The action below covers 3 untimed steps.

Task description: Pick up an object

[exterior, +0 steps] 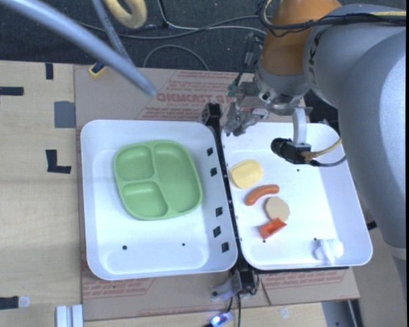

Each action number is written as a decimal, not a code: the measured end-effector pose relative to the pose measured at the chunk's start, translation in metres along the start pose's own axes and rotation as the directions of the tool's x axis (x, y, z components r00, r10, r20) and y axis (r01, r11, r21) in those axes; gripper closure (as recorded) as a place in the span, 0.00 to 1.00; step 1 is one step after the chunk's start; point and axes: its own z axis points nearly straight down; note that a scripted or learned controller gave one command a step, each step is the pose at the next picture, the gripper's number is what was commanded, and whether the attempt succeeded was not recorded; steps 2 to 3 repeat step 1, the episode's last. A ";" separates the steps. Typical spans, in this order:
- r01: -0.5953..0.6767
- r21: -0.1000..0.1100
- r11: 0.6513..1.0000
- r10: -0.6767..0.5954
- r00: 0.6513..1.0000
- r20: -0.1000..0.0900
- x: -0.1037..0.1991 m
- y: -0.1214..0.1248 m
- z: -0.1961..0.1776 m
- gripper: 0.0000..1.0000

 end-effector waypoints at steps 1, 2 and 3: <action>0.000 0.001 1.000 0.000 1.000 0.000 0.050 0.005 -0.009 1.00; 0.000 0.001 1.000 0.000 1.000 0.000 0.050 0.005 -0.009 1.00; 0.000 0.001 1.000 0.000 1.000 0.000 0.050 0.005 -0.009 1.00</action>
